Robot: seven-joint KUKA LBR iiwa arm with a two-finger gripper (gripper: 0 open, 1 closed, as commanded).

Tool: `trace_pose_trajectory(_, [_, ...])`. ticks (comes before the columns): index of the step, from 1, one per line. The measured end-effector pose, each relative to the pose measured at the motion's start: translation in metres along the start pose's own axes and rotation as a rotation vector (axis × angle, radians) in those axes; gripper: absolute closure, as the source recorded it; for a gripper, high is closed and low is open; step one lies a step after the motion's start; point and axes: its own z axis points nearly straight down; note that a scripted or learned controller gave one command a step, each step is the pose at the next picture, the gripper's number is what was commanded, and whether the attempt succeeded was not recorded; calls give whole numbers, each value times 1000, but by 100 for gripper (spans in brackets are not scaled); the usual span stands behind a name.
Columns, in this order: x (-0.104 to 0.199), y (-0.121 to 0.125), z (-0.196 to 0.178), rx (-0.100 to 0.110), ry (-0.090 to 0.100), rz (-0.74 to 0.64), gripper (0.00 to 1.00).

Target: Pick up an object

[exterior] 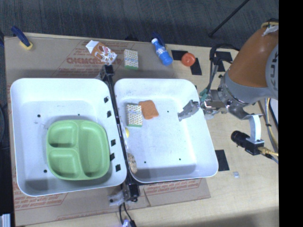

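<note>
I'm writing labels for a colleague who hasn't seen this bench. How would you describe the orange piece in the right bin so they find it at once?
Start at the right white bin, the one without the green divided plate. In its upper left part, near the divider between the bins, lies the orange piece, flat on the floor. It touches a small green and yellow patterned packet on its left; the piece is plain orange, unpatterned.

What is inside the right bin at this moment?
The right bin holds a patterned packet touching an orange piece, plus a small item by its left wall. The end effector hangs over its right side, covering the floor beneath.
</note>
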Motion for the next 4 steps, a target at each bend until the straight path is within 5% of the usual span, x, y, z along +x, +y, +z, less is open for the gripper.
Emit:
trace_pose_trajectory(1, [-22,43,172,0,0,-1,0])
trace_pose_trajectory(2, [31,99,171,-1,-1,-3,0])
trace_pose_trajectory(3, [31,99,161,0,0,-6,100])
trace_pose_trajectory(4, [136,104,54,-5,2,-2,100])
